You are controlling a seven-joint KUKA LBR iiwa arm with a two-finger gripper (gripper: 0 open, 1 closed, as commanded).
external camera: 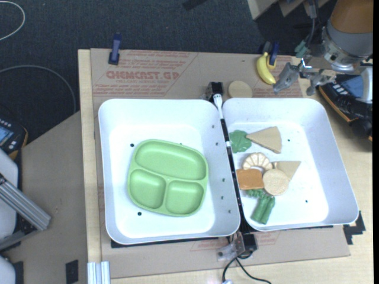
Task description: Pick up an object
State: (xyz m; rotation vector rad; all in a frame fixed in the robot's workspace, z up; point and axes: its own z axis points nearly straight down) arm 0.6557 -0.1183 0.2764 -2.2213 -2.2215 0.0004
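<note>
Food pieces heaped in right bin (331,158), toward its left wall, untouched. End effector (296,70) up at top right, above bench (59,158) behind right bin's far rim, clear of both bins; nothing between fingers, opening impossible to judge from this angle. Grey wrist and orange band (352,7) rising out of top right corner.

Just left of end effector: banana (266,70) on cardboard sheet (148,73), with blue clamp beside it. Near that, tan disc (240,89) against far rim of right bin.

Inside right bin, going from far to near: tan wedge (265,138), dark green leaf shape (238,141) touching its left, scalloped cookie (258,160), second tan wedge (289,168) to right, orange-brown square (250,178), round cracker (275,183) overlapping it, green pod (263,208) nearest front rim. All bunched together, most touching a neighbour.

Left bin (112,158) alongside, sharing middle edge with right bin. Green divided tray (169,177) lying flat at its middle, three compartments, one long across the back, two smaller in front.

Second blue clamp (114,48) at far left corner of cardboard. Aluminium rail (23,206) at lower left, off bench.
</note>
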